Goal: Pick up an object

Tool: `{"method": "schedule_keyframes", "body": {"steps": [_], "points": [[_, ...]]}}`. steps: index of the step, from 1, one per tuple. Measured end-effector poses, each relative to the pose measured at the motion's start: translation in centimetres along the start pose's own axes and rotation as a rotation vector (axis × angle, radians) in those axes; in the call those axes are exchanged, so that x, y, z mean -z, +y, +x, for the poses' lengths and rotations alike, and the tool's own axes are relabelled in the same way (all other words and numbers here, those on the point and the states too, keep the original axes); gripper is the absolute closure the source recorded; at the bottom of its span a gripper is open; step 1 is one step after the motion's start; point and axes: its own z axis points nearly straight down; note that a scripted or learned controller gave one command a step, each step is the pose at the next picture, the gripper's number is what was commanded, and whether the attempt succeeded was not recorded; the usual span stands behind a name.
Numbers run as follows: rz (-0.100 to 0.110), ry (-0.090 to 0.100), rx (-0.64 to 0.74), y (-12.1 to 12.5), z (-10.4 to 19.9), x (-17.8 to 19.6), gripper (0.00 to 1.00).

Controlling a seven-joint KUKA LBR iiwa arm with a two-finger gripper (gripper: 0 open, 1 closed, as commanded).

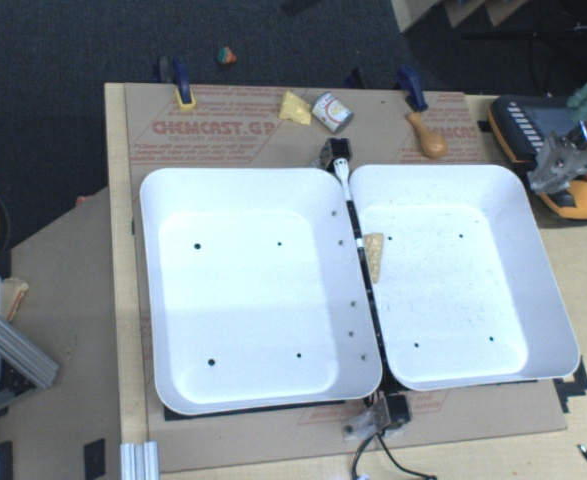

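In the camera view we saw the tan wedge-shaped piece [373,256] lying in the right bin [533,268], against its left wall beside the left bin [153,268]. The gripper [565,160] sat at the right edge, well apart from the piece; whether it was wide or narrow we could not tell. We judged the pick not yet begun: the next move called for reaching over the piece and descending clear of the wall.

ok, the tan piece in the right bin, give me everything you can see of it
The small tan wedge-shaped piece looks pale yellow-brown, matte, possibly foam or sponge; its material is unclear. It is elongated, running roughly top to bottom in the camera view. It lies against the left wall of the right shallow white bin, beside the seam between the bins, resting on that wall's slope. Nothing else touches it.
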Motion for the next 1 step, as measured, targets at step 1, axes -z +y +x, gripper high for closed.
{"method": "schedule_keyframes", "body": {"steps": [1], "points": [[-0.007, -0.002, -0.005, -1.66, -0.82, 8.68, 1.00]]}}
